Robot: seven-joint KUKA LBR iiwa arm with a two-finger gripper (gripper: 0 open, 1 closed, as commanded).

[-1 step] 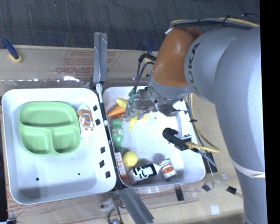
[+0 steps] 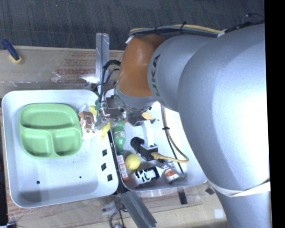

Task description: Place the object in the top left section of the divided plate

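Claw: I see it low over the seam between the two bins; I cannot tell its opening or grip (arm blocks it).
Object: a small orange-and-white packet just left of the claw, in the left bin.
Divided plate: green, further left.
Green bottle: just right of the claw.

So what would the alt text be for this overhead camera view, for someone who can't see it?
A large grey robot arm with an orange band reaches from the right over two white bins. The left bin holds a green divided plate; the right bin holds a green bottle, a yellow lemon-like ball and small packaged items.
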